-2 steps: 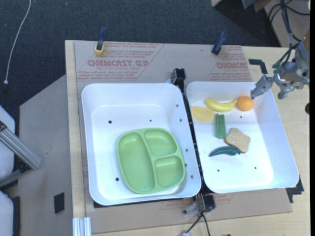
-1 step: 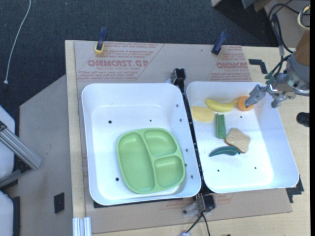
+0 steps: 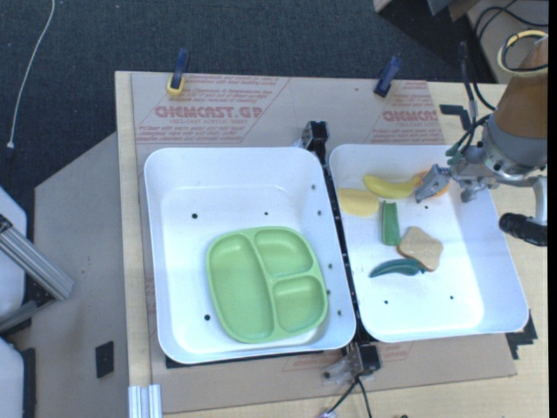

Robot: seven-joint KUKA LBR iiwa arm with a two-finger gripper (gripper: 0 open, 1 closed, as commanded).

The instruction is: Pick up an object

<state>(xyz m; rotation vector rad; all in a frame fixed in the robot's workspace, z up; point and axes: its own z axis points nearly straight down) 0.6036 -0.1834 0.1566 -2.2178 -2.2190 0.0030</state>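
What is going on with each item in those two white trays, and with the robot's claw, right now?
Green divided plate: flat in the left bin, nothing in its compartments.
Banana: lying in the right bin, near the gripper.
Yellow piece: lying beside the banana.
Green stick: lying flat.
Bread slice: lying flat.
Teal pod: lying flat beside the bread.
Gripper: low over the right bin's far side, nothing seen held.

Green plate (image 3: pixel 265 283), yellow banana (image 3: pixel 389 185), white bins (image 3: pixel 165 233)
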